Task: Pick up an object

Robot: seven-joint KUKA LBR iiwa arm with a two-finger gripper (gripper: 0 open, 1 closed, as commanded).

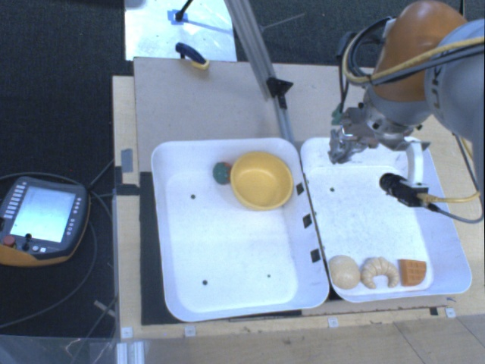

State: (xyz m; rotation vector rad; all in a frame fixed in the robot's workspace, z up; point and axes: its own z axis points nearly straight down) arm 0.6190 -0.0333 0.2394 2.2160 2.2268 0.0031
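Arm: grey KUKA arm [447,74] with an orange band, reaching in from the right over the far end of the right bin.
Gripper: the gripper [341,152] hangs above the far-left corner of the right bin [379,203] — nothing visible between its fingers; their spread is too blurred to read, so I cannot tell whether they are wide or narrow.
Right bin contents: three items in a row along the near edge, well apart from the gripper — a pale egg-shaped object [344,271], a croissant-like pastry [380,272] just beside it, and an orange wedge-shaped block [412,272], possibly toy food.
Left bin: the left bin [227,279] holds a yellow bowl [261,180], upright, near the far-right corner.
Beside the bowl: a small dark green object [221,173] touching its left rim.
Off the bench: teach pendant [42,220] on the floor at left.
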